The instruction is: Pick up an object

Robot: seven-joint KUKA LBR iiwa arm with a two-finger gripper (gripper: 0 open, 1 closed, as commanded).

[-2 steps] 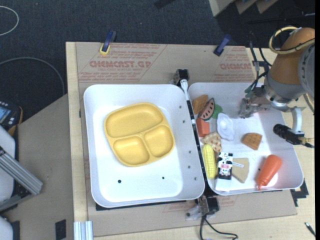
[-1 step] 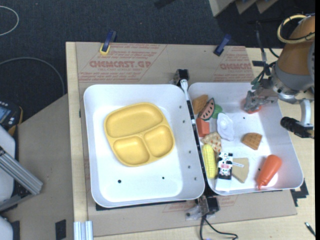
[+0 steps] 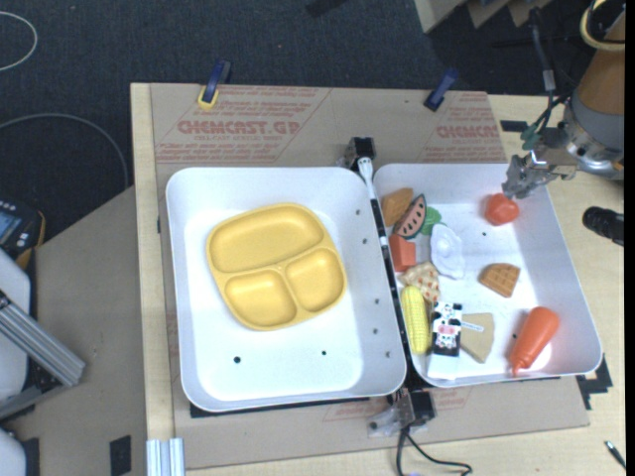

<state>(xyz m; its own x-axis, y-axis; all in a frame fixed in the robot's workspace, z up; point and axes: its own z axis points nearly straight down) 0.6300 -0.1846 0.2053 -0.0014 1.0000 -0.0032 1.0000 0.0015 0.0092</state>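
From the camera view above the bench, the gripper (image 3: 523, 175) hangs over the far right part of the right bin (image 3: 571, 266), entering from the right edge, its metal tip just above and left of a small red tomato-like toy (image 3: 501, 209). That red toy is rounded and glossy, lying on the white floor near the bin's far wall; being close to round, it has no clear long axis and points no particular way. The tip appears to touch or nearly touch its upper edge, but whether the jaws are parted or closed cannot be told, and nothing is seen gripped between them. Nearer the front of the same bin lies an orange carrot (image 3: 532, 339), long and tapered, its axis slanting from front-left to rear-right. A brown waffle piece (image 3: 499, 279) sits between the carrot and the red toy. Along the bin's left side lie a watermelon slice (image 3: 410, 215), a corn cob (image 3: 416, 319) with its long axis running front to back, a small milk carton (image 3: 447, 329) and a tan wedge (image 3: 478, 334) just beside it. The left bin (image 3: 189, 266) bears a yellow divided plate (image 3: 275, 264), three compartments showing, set slightly askew. Both bins rest on a cardboard sheet (image 3: 298, 117) held by clamps at its far edge
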